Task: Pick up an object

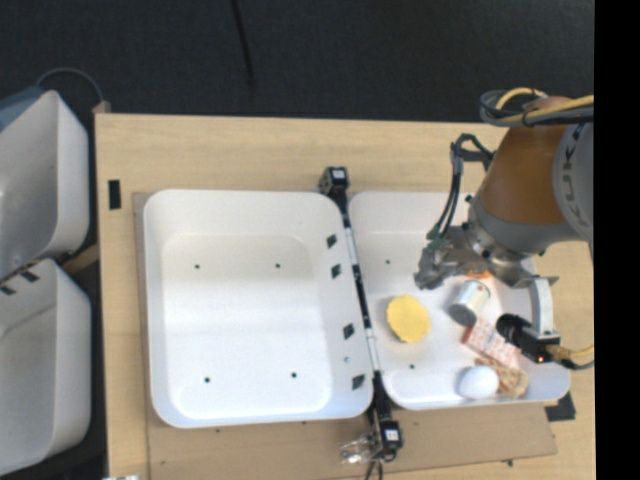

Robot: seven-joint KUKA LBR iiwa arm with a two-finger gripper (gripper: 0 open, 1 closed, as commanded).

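Note:
My gripper (443, 267) hangs low over the right bin (400, 218), under the grey wrist with its orange band. A flat yellow round object (408, 319) lies on the bin floor just below and left of the gripper, apart from it. A small white cylinder with a dark end (467, 301) lies close by on the gripper's right. A red-and-white patterned packet (489, 343) sits further toward the front, with a white ball (478, 381) at the front wall. I see nothing between the gripper's fingers.
The left bin (240, 218) stands beside the right one, parted from it by a ridge with black clips (350, 298). A tan scrap (515, 383) lies next to the ball. The bench edge runs around both bins.

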